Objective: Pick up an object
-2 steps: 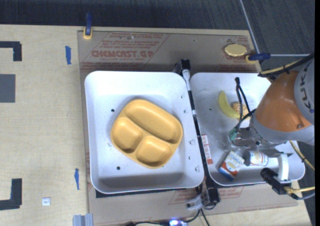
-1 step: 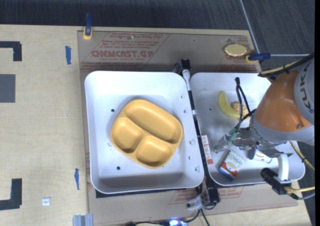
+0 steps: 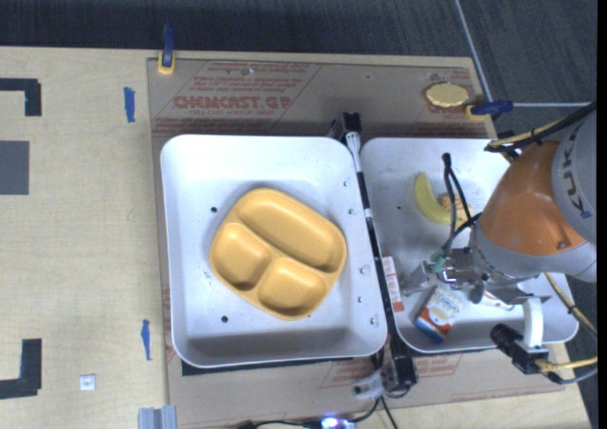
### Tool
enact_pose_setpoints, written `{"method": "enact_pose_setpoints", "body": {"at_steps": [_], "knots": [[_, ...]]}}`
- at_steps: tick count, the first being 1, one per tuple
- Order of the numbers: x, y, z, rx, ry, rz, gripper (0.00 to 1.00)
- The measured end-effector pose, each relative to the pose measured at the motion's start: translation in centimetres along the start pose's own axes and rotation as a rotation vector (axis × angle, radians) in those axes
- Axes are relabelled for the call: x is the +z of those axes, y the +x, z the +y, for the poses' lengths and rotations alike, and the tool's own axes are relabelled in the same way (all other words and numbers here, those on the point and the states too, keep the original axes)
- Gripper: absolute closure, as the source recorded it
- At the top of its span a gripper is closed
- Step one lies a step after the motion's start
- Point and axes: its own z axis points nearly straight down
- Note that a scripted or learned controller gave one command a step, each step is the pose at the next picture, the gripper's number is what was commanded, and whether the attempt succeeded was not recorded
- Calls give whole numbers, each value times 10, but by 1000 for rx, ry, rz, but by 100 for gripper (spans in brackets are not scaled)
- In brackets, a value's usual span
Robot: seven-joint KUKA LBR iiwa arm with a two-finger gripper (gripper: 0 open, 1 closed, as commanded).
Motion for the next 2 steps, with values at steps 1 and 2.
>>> {"method": "enact_pose_setpoints", "body": {"at_steps": [1, 2], "knots": [[0, 2, 0, 2, -1, -2, 0], [0, 3, 0, 2, -2, -3, 0]]}}
